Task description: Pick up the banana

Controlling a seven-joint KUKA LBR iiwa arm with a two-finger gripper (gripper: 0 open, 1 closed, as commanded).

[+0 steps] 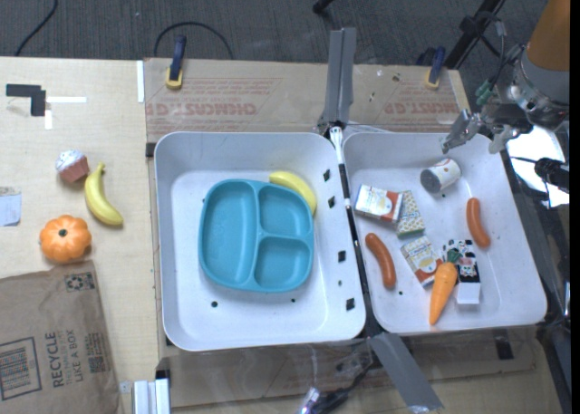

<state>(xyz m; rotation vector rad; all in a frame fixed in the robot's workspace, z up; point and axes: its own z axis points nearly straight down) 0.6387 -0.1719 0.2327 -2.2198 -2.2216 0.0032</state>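
My gripper [471,128] hangs open and empty over the right bin's [530,249] far edge; the banana [295,189] lies in the left bin [181,249], tucked against the blue tray's [257,235] far-right rim. Light, smooth, curved toy; I'd pinch across its middle

- The arm [555,23] is showing an orange band at the top right corner of the camera view, curved and smooth, with a pale ring just above it.
- Below the band, the wrist section [535,100] is appearing in grey and silver metal, rounded and glinting under the light.
- Thin cables [504,41] are running alongside the wrist, with a small green fitting [485,91] catching the eye near them.
- The gripper [476,131] is presenting grey metal parts, narrow and angular, with a slim finger [456,136] tapering to a point; finer detail is blurring out.
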